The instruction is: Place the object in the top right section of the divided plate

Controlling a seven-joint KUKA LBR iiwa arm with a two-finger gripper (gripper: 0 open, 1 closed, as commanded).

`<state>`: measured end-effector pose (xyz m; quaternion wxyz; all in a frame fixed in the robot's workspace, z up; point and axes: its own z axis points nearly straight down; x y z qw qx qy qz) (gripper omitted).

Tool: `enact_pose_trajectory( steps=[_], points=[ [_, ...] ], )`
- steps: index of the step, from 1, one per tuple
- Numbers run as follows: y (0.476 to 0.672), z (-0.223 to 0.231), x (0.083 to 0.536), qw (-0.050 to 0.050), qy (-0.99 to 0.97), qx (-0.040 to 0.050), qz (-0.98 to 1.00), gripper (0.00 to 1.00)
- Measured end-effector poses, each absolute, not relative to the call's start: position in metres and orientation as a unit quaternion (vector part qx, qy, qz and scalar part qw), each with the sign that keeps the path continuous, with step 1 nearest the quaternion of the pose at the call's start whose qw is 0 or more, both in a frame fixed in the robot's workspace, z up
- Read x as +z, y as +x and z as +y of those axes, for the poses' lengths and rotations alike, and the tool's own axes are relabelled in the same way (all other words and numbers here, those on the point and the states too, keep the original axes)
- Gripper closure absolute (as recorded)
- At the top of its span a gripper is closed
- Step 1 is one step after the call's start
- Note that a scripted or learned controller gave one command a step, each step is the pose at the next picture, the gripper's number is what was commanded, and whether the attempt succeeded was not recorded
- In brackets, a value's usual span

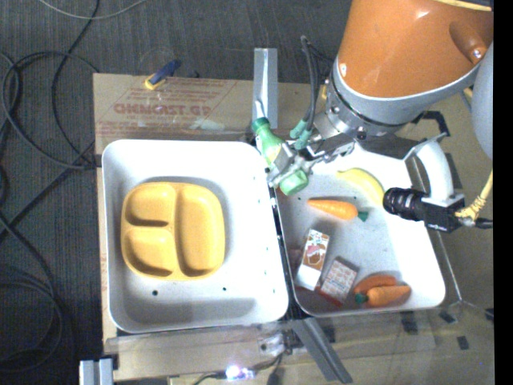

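Looming over the right bin, the arm hangs its hand by that bin's far left corner; whether its green-tipped fingers are apart or together, I cannot tell. In the left bin sits the yellow plate. Nearer, in the right bin: a banana, two carrots, two small boxes.

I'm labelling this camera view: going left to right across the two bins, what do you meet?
Yellow divided plate → tool at the bins' shared edge → white carton → upper carrot → banana → lower carrot.
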<state>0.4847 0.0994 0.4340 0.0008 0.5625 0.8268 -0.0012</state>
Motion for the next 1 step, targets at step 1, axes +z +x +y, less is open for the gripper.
enact_pose_trajectory(
  steps=[1],
  points=[
    [0.4836,0.0513,0.2805,-0.001,0.612,-0.0012,0.791,1.0]
  ],
)
